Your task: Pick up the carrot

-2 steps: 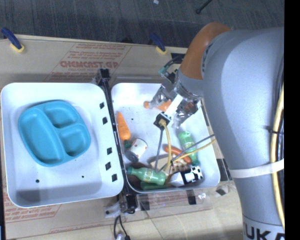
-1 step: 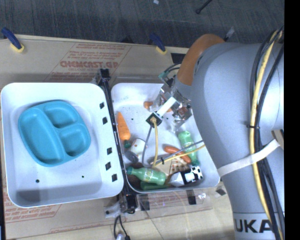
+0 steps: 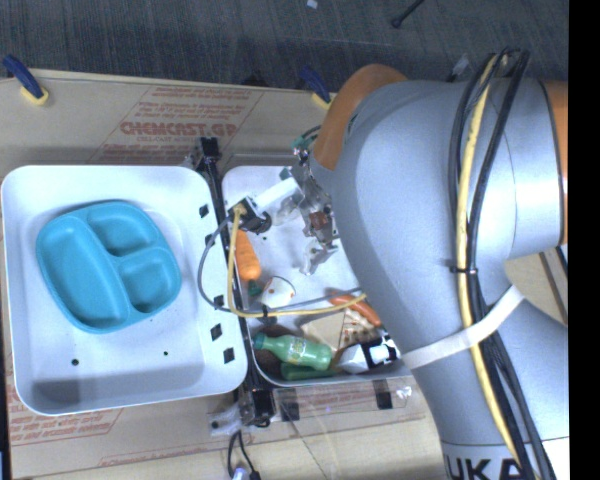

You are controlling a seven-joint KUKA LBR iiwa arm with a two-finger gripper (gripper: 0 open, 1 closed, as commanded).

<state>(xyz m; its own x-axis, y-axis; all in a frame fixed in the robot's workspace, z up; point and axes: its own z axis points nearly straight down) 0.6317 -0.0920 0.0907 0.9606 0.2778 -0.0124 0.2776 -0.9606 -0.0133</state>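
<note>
The orange carrot (image 3: 246,254) lies along the left wall of the right bin (image 3: 270,180), pointing toward the near end. My gripper (image 3: 317,240) hangs over the middle of that bin, to the right of the carrot and apart from it. I see nothing of the carrot in the gripper. The big grey arm covers the bin's right half.
A blue divided plate (image 3: 105,263) sits in the left bin (image 3: 40,368). At the right bin's near end lie a green bottle (image 3: 295,353), an orange and tan item (image 3: 355,311) and a black-and-white piece (image 3: 380,352). A yellow cable (image 3: 220,253) loops along the divider.
</note>
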